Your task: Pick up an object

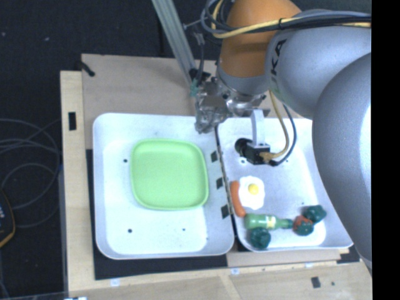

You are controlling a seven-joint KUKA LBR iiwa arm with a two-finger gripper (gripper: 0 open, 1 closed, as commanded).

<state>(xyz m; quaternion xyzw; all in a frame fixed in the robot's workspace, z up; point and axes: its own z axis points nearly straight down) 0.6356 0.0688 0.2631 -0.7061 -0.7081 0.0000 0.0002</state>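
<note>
The arm comes in from the right & hangs its fingers low over the far end of the wall btw the two bins. I can't tell if the fingers are open or shut; the metal bits there are too small & blurry. Nothing shows in them, so I think no pick is made yet.

Things to pick, all told from the fingers:
- A green plate lies flat in the left bin, nearer the camera than the fingers & to the left. It's wide & thin, so it prob. is hard to pinch from the top.
- A toy egg lies in the right bin, nearer the camera & a bit to the right. A carrot lies just beside it, close to the wall.
- A green bottle lies on its side past the egg, even more to the camera side. Some small green & red toys sit near it, in the corner well apart from the fingers.

The toys all sit at the near end of the right bin, maybe bc the bin tips a bit that way. The fingers aren't over any of them now. They're over the wall, w/ no toy right under. My guess: the arm needs to go toward the camera to get to the egg or carrot, the closest ones. The counter holds both bins.
</note>
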